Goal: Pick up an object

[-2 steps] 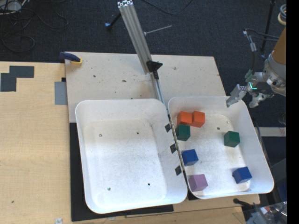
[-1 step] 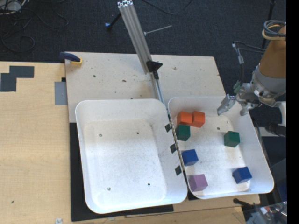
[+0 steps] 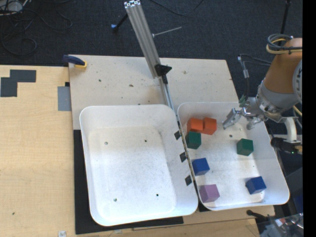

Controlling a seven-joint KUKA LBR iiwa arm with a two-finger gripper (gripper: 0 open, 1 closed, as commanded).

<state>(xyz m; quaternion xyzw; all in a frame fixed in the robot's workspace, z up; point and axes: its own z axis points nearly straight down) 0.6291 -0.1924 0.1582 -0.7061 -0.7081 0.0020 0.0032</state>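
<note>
Clearly the claw [image 3: 240, 117] hangs spread and empty over the right bin's [image 3: 276, 194] far side — best drop straight onto the green block [image 3: 244, 146] just nearer, well apart from others.

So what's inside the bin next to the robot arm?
The right bin holds two orange blocks, two green blocks, two blue blocks and a purple one. Nothing looks hidden.

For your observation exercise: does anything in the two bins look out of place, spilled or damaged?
Nothing stands out. The blocks sit loose in the right bin, none broken or spilled, and the gripper hovers above its upper part.
</note>
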